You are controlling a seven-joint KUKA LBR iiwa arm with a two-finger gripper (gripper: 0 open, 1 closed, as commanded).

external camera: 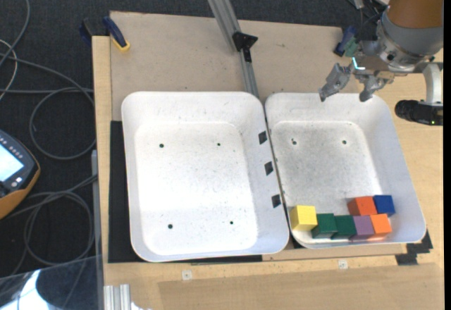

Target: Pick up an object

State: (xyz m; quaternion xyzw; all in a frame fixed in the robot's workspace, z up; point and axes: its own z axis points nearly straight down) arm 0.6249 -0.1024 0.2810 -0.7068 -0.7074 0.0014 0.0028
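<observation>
Several small coloured blocks lie along the near edge of the right bin [394,153]: a yellow block [304,216], two green blocks [335,225], a purple block [363,226], an orange block [380,223], a red block [364,206] and a blue block [384,203]. My gripper [348,89] hangs open above the far rim of the right bin, its two fingers [332,86] spread apart with nothing between them. It is well away from the blocks.
The left bin [134,160] sits beside the right one, with black clips [268,168] on the shared rims. A slanted metal bar [225,13] crosses the bench behind the bins. Cables and a device lie on the floor to the left.
</observation>
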